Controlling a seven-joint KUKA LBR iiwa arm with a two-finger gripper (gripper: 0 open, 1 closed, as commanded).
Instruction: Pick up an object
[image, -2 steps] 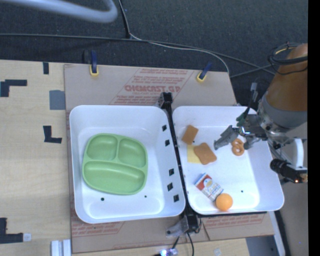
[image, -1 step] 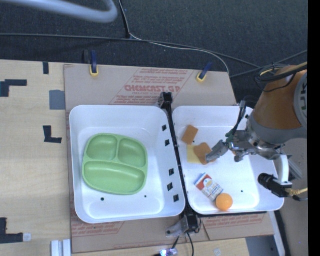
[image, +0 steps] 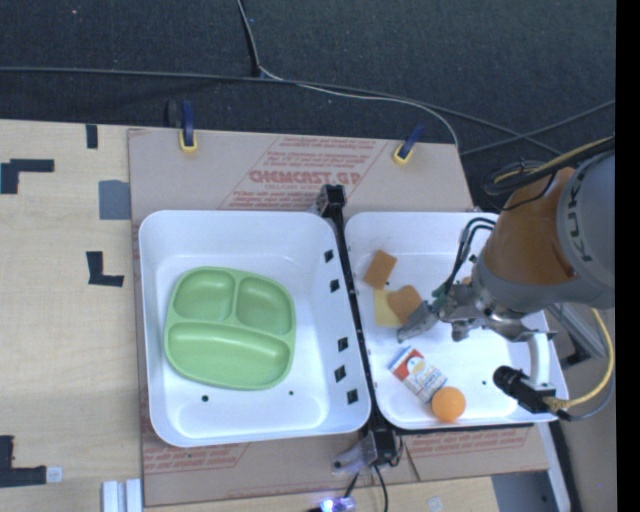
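- Landmark: right bin (image: 455, 228), one of two white bins side by side on the worktop (image: 60, 300); left bin (image: 160, 235) has a green divided plate (image: 231, 328).
- Candidates are all in the right bin's left half: a brown block (image: 380, 268) toward its far side, a second brown block (image: 405, 300) near the middle, a yellow piece (image: 386, 309) touching that second block on its divider side, a small red-and-white packet (image: 417, 374) toward the near side, an orange ball (image: 449, 404) by the near rim.
- Arm (image: 540, 250) comes in over the right bin's right half, with the gripper (image: 422, 320) low over the middle of the bin.
- Fingers: dark tip sits just beside the second brown block and yellow piece, maybe touching them; can't tell how wide they are set, view too small and slanted.
- Nothing seen between the fingers, so no hold confirmed.
- Step in hand, my read: closing in on the brown block/yellow piece pair.
- To do it well: straddle one item only, since the two are touching and could be pushed apart or both wedged in.
- Go low enough to get around the sides, not just press on top.
- Close fully before lifting, then lift straight up.
- Risk: the piece skids toward the divider and slips out.
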